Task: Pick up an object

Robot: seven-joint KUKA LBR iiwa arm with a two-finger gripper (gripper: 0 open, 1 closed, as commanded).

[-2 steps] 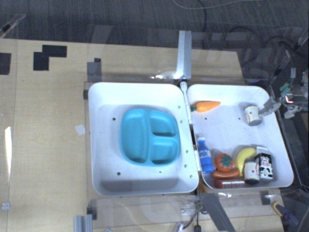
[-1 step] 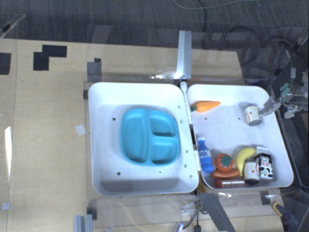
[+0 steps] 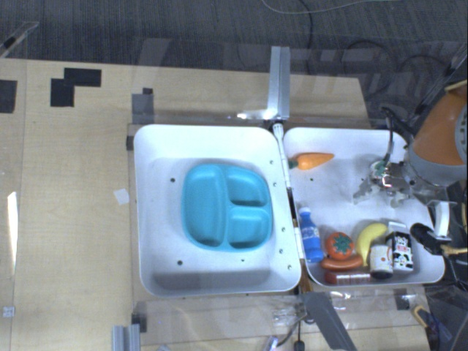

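Two shallow white bins sit side by side on the wooden bench. The left bin (image 3: 157,196) holds a blue divided plate (image 3: 225,205) with three compartments, lying flat near its middle and touching nothing else. The right bin (image 3: 344,141) carries all the loose objects. A toy carrot (image 3: 313,161) lies alone near the back left corner, close to the wall shared with the left bin and well apart from the rest. Along the front wall the other things crowd together: a blue bottle (image 3: 309,235) lies against the shared wall, a red tomato-like toy (image 3: 340,245) sits just beside it, a dark red sausage-shaped piece (image 3: 344,264) lies in front of that, and a banana (image 3: 370,236) leans over a small white cup (image 3: 380,258), with a black-and-white cow-patterned carton (image 3: 400,253) touching on the right. The arm (image 3: 439,141) enters from the right, its orange band above the wrist. The gripper (image 3: 382,181) hangs over the bare white floor in the right half of the right bin, between the carrot and the front cluster, touching none of them; its fingers look spread apart with nothing between them. The banana and cup are the nearest things to it.
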